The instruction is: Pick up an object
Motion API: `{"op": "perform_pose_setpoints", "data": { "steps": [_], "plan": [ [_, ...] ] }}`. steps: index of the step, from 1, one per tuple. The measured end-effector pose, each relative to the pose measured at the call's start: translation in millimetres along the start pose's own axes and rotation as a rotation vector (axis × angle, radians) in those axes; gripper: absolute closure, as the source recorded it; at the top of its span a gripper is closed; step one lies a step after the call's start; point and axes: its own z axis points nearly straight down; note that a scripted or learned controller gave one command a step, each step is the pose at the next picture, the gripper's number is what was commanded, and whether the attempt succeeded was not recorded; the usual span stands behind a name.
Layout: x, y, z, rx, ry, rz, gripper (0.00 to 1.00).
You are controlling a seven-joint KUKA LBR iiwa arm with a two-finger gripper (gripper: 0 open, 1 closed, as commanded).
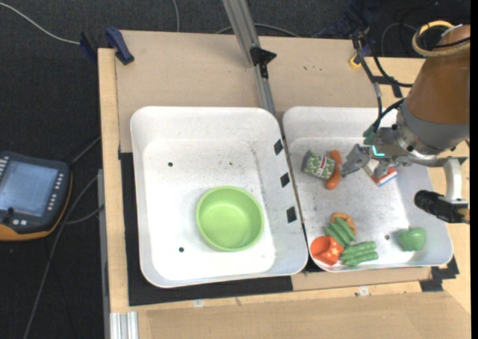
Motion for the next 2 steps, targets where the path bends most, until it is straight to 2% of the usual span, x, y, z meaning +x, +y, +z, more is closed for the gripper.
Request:
{"op": "perform_pose_setpoints", "data": {
  "steps": [1, 2],
  "plan": [
    [0.0, 0.0, 0.1, 0.000, 0.000, 0.000, 0.00],
    [-8.5, -3.1, 46.8, 0.004, 0.000, 0.001, 0.00]
  ]
}}
